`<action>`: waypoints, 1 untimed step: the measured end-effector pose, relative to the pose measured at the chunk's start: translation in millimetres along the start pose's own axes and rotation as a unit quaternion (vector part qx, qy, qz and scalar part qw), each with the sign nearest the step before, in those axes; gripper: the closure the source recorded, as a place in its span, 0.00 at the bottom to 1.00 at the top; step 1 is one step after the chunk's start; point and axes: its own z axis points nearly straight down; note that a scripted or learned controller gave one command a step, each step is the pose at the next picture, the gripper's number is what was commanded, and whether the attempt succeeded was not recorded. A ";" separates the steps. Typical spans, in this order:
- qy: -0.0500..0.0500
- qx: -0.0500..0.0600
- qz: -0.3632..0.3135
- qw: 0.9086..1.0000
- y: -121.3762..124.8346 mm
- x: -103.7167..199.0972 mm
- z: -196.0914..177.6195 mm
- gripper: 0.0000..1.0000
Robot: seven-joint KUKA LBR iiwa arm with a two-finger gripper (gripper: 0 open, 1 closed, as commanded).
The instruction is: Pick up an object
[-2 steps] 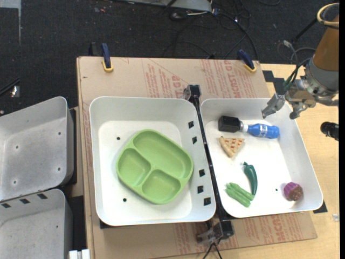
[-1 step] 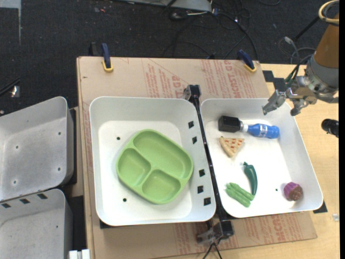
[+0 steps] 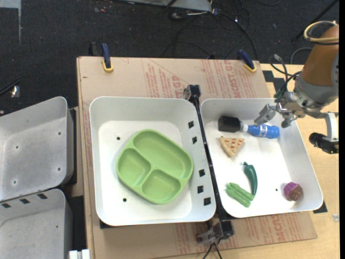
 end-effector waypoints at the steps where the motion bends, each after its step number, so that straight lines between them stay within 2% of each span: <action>1: -0.003 -0.006 -0.002 1.000 11.1 -7.1 46.0 0.00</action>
